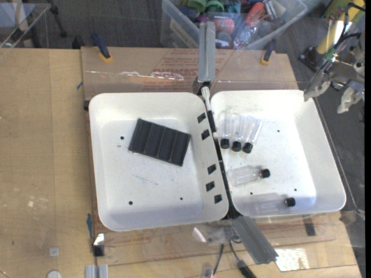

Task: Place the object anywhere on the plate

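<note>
The black ridged plate (pixel 159 142) lies flat and slightly tilted in the left white bin (pixel 110 207). Several clear vials with black caps lie in the right white bin (pixel 324 172). Three of them (pixel 237 133) rest side by side near the divider. Another vial (pixel 250 175) lies on its side at mid-bin, and one more (pixel 273 202) lies close to the front wall. My gripper (pixel 331 90) hangs beyond the right bin's far right corner, away from the vials and the plate, with nothing seen in it.
A grey bar with black clips (pixel 208 149) runs between the bins. A clear tub of colourful items (pixel 232 7) stands behind them. Orange clamps (pixel 103 53) hold the board's back edge. Bare wooden bench (pixel 40 155) lies to the left.
</note>
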Motion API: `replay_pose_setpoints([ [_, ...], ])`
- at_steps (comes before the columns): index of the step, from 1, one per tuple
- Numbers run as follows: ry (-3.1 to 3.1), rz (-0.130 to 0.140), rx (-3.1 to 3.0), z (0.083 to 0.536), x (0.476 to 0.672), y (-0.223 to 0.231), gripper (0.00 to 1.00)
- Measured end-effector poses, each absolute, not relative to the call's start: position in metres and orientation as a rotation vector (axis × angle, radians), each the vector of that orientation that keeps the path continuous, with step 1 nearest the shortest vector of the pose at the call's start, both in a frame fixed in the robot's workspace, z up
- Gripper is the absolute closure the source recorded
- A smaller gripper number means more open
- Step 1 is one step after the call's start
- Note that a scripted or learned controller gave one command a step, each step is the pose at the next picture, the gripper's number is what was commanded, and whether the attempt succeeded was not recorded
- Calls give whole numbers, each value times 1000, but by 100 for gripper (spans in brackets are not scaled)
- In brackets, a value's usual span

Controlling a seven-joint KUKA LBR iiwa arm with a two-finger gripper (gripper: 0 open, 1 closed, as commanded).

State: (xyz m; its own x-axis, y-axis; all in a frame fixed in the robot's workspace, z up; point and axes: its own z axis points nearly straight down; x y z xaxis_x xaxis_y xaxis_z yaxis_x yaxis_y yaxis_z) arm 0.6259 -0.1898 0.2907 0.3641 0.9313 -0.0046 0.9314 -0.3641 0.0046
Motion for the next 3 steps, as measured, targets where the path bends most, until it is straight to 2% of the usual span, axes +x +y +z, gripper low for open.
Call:
replay_pose_setpoints([
  [1,1769,-1,2586,301,626,-190,100],
  [2,1769,-2,2586,301,626,-190,0],
  [3,1769,-1,2584,311,627,-190,100],
])
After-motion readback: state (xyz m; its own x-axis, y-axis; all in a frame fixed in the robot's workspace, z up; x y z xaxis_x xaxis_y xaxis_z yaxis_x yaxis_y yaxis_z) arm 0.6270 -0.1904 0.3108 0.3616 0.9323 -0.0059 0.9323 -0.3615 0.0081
